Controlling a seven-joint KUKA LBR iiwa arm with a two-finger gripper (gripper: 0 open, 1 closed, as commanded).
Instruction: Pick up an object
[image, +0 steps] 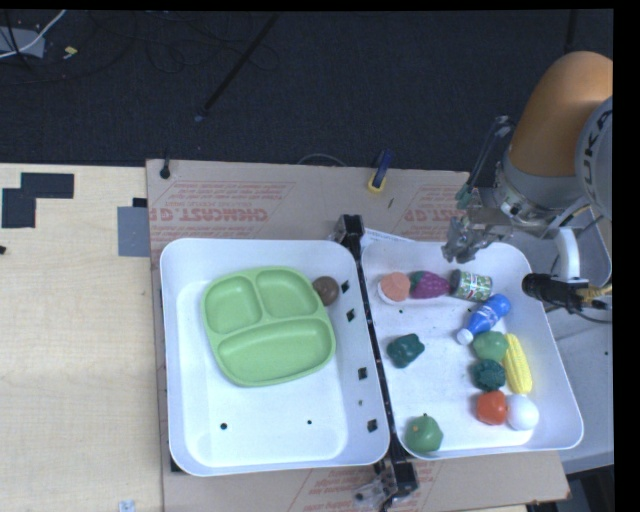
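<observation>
We see the gripper (463, 243) low over the far edge of the right bin (556, 345), just above the small can (470, 285); we cannot tell its opening, and nothing is visible in it. The can lies on its side next to a purple item (429, 285) and a pink-orange piece (396, 287). Also in this bin: blue bottle (483, 318), corn (518, 363), green apple (424, 433), white egg (522, 412). Left bin (190, 400) holds a green tray (268, 325) w/ compartments and a brown ball (325, 290). Both bins sit on cardboard (250, 205) over a pale bench (70, 350); dark carpet (300, 80) behind.
</observation>
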